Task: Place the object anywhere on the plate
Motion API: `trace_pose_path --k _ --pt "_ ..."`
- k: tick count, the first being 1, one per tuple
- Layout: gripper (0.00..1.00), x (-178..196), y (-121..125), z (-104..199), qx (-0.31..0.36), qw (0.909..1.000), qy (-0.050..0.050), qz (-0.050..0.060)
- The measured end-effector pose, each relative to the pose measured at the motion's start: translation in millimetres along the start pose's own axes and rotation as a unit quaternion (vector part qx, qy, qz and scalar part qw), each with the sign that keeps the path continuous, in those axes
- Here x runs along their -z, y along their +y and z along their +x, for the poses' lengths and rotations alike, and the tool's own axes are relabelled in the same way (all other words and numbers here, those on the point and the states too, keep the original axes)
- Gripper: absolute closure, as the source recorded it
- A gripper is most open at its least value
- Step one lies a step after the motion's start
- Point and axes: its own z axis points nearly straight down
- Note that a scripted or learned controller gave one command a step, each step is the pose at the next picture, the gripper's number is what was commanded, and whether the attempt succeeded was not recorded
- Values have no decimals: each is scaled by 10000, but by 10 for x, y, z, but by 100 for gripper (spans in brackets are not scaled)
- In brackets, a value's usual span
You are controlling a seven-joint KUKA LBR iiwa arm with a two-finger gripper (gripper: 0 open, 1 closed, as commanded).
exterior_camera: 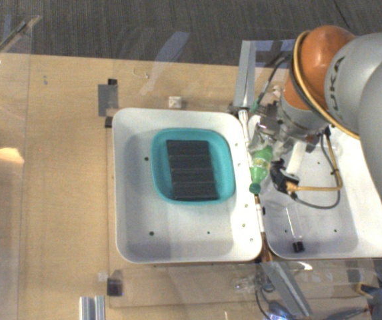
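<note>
Grey arm (371, 92) reaching in from the right, gripper (265, 153) low over the seam between the 2 white bins. Clamped between its fingers: a green object (260, 167), hanging at the left edge of the right bin (351, 239). In the left bin (131, 239), a teal plate (225, 169) carrying a dark ridged block (191, 170).

plate (225, 162): teal, rounded square, dark ribbed insert at centre, flat in left bin | object (260, 167): green, small, partly hidden under claw (265, 157), at the wall between the bins, right of plate, off it
</note>
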Motion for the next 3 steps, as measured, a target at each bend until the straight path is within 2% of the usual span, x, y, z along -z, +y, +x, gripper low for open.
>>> trace_pose_path --k 1,2,3 --pt "0 1 2 -6 -5 10000 0 -1" --pt "0 2 590 -213 161 9999 -5 -1" --pt "100 117 598 -191 184 9998 6 -19"
